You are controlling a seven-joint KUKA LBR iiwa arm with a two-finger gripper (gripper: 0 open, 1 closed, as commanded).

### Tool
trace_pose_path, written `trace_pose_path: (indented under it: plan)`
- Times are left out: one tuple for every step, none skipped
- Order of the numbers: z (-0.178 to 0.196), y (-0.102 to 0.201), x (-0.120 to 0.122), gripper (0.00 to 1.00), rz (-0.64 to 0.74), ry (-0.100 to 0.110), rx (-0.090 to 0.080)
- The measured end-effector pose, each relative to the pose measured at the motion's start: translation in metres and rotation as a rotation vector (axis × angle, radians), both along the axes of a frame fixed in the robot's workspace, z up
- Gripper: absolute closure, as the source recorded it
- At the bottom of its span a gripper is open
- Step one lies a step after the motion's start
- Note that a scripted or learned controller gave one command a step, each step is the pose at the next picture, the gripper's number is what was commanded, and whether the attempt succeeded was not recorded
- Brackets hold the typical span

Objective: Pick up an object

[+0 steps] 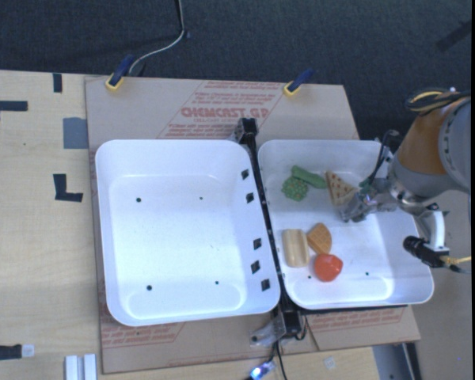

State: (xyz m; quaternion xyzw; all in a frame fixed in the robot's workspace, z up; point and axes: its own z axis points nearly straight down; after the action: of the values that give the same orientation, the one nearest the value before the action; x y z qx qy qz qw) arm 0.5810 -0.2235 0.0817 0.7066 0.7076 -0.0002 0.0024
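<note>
The right bin (380, 291) holds a green vegetable piece (299, 182), a tan wedge with dots (340, 187), a pale bread-like block (294, 247), an orange piece (320, 237) and a red tomato-like ball (328, 267). My gripper (355, 209) reaches in from the right and hangs low over the bin floor, just right of and below the tan wedge. I see nothing clearly between its fingers.
The left bin (174, 228) lies beside the right one, with a black divider clip strip (257, 212) between them. Both sit on a cardboard sheet (222, 109) clamped at the back. A cable (174, 22) runs behind.
</note>
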Motion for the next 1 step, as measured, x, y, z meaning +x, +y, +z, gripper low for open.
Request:
trace_pose_path:
  plan:
    - [0.0039, 0.0001, 0.0652, 1.00, 0.002, 0.000, 0.002]
